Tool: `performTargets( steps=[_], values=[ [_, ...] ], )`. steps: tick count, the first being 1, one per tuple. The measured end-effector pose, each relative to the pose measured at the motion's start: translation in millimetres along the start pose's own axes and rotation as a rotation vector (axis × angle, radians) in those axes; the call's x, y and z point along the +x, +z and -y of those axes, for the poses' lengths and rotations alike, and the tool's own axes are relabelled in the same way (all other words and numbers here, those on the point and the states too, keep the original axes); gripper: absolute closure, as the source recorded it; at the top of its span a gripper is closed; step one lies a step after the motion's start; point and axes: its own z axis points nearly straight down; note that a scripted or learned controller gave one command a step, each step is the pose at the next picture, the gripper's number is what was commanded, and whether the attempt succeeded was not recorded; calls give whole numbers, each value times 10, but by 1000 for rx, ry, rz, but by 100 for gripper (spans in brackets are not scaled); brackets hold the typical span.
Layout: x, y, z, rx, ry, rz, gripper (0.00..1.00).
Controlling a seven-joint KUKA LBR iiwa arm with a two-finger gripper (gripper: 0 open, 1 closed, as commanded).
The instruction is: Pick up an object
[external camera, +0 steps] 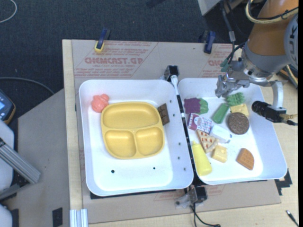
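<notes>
The right white bin (276, 148) holds several toy foods: a purple grape bunch (191, 104), a green ridged piece (235, 99), a green stick (220, 113), a yellow block (240, 109), a brown round cookie (238, 123), a pink-and-white packet (200, 123), a waffle-patterned slice (205, 140), a yellow bottle (201, 159), a cheese cube (219, 153) and an orange wedge (245, 158). My gripper (226, 90) hangs over the bin's far edge, just left of and above the green ridged piece. Nothing is visibly held.
The left bin (89, 141) carries a yellow divided plate (132, 129), a pink lump (99, 102) at its far left and a brown chocolate piece (164, 113) by the plate's right rim. A black cylinder (266, 111) juts over the right bin's right side.
</notes>
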Motion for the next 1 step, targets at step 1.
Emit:
performTargets(
  steps=[1],
  values=[
    [350, 92, 275, 2, 0, -1, 100]
  ],
)
